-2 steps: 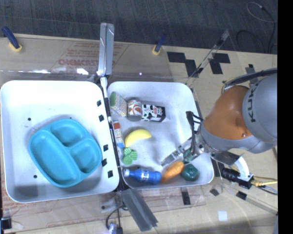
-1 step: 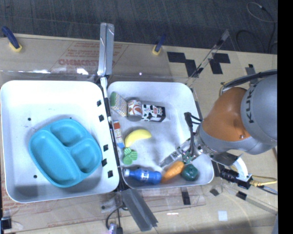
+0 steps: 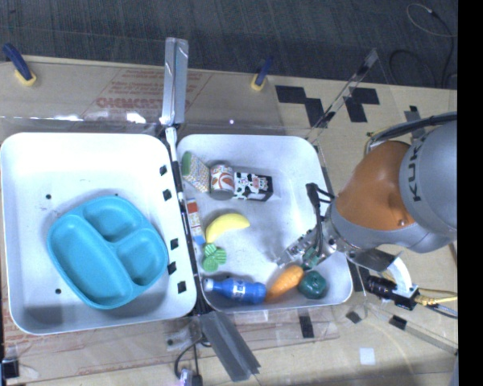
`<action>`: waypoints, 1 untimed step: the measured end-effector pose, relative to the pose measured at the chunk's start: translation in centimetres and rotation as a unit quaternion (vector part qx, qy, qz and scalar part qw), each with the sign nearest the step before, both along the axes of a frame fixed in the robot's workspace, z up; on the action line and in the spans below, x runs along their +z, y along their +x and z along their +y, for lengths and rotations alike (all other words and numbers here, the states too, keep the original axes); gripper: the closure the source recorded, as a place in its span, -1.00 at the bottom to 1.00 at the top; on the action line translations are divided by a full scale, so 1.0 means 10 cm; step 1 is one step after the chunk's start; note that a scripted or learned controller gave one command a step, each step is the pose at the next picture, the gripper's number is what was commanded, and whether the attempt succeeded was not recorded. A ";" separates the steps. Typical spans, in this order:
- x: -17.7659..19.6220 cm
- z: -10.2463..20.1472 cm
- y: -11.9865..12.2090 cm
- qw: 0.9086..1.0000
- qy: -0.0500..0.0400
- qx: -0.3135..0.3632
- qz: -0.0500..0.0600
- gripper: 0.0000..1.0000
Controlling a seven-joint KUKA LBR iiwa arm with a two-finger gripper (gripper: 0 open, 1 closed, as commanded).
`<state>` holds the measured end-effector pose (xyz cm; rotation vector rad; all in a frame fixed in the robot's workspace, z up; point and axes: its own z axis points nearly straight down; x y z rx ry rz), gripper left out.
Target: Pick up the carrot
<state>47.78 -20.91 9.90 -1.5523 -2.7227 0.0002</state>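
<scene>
Robot lab, taped bench (image 3: 322, 95), white bins (image 3: 16, 215), cables (image 3: 435, 22)

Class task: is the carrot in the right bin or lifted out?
In the bin: the carrot lies on the right bin's floor between the blue bottle and a green object.

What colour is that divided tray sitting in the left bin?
The divided tray is light blue, seen clearly in the camera view, lying in the white left bin.

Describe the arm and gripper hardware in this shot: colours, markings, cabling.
The arm is a grey, rounded casing with dark KUKA lettering on it, and a wide glossy orange band above the wrist. Below that sits a grey wrist section, then the gripper, small, dark and metallic. A black and white fitting with a yellowish cable lies beside the wrist.
</scene>
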 end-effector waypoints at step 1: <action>0.00 0.00 0.00 1.000 0.000 0.000 0.000 -1.00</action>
